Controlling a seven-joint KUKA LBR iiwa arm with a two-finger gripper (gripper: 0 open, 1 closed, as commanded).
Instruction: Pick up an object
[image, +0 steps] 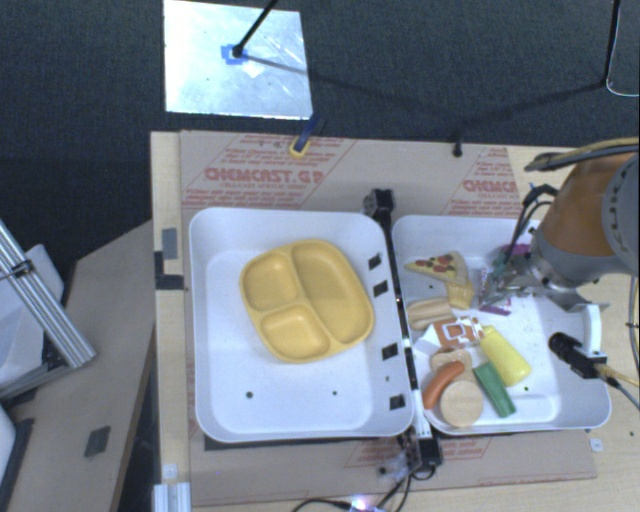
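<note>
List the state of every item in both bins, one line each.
yellow tray: flat, upright, nothing in its compartments, left bin
pizza slice: lying flat, right bin
yellow bottle: lying on its side
green piece: lying down
gripper: lowered into right bin

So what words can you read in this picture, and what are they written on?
"CHEMCAST. G P", red print on the brown protective sheet behind the left bin.
The same red print by the right bin, at, is too blurred to read surely.
The orange-and-white toy carton has markings too small to read.
</note>
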